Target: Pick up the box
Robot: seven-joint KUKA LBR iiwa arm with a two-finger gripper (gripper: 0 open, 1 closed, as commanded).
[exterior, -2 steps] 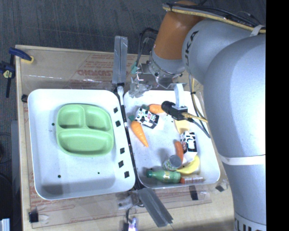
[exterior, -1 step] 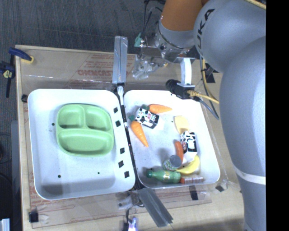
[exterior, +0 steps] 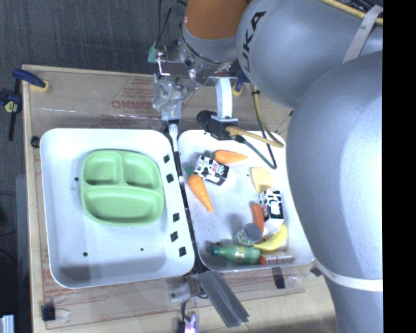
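Bins of shallow white plastic sat side by side on the bench. The left bin (exterior: 65, 260) contained a green divided tray (exterior: 121, 186), lying flat a little above the bin's middle. The right bin (exterior: 224, 224) contained the loose objects. The box (exterior: 212, 169), a small black-and-white printed carton, lay tilted in the upper part of the right bin, between two carrots: one carrot (exterior: 230, 157) just above and to its right, the other carrot (exterior: 201, 192) just below and to its left, pointing down the bin. A pale yellow block (exterior: 260, 179) lay to the right of the box, well clear of it. Below that block was a second black-and-white package (exterior: 273, 205), with a thin orange piece beside it. A banana (exterior: 277, 239), a small grey can (exterior: 248, 234) and a green bottle (exterior: 235, 254) lying on its side were grouped along the lower edge of the right bin.

The gripper (exterior: 170, 97) hung above the far rims of the bins, near the seam between them, apart from the box and up-left of it. Whether its fingers were spread or closed could not be told from this slanted view, and nothing was seen between them. The grey arm (exterior: 325, 130) with its orange band (exterior: 211, 16) covered the upper right of the view.
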